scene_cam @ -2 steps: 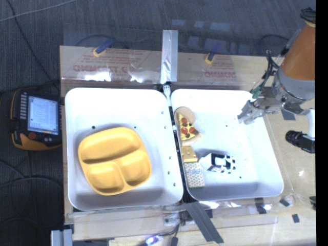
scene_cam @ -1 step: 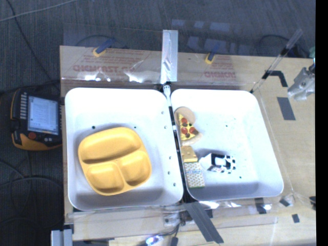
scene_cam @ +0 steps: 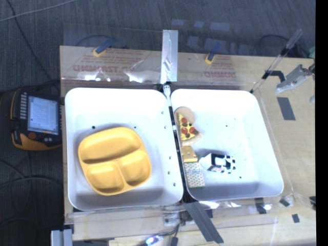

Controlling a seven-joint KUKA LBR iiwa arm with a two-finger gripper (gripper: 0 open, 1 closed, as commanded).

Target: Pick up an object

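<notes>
Your pizza slice [scene_cam: 186, 125] lies at the right bin's [scene_cam: 256, 137] nine o'clock wall, long axis twelve-to-six, box [scene_cam: 192, 169] below it; claw state: cannot tell.

Print on the small boxed item [scene_cam: 193, 174] at the left wall of the right bin [scene_cam: 256, 137] too fine to read, and the black-and-white object [scene_cam: 222, 163] beside it too small to identify. Text on the screen of the handheld unit [scene_cam: 36, 119] left of the surface [scene_cam: 297, 152] blurred beyond reading; red lettering under the clear sheet [scene_cam: 118, 65] along the far edge washed out by glare. Metal fittings [scene_cam: 294, 78] at upper right and brackets [scene_cam: 169, 234] at the bottom cut by the picture's edges.
</notes>
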